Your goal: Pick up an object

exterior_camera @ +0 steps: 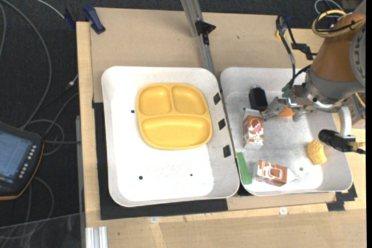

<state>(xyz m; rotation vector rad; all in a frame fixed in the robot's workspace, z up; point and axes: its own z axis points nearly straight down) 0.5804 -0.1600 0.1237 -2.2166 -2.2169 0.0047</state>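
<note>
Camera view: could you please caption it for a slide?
Arm's gripper over right bin of small items; yellow tray in left bin.

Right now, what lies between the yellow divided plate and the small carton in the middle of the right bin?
In the camera view, the bins' adjoining rims with black clips lie between the yellow plate and the carton.

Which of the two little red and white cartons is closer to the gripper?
The upper carton, standing lengthwise just below the black object, is closer to the gripper. The other carton lies near the right bin's front edge beside the green piece.
</note>
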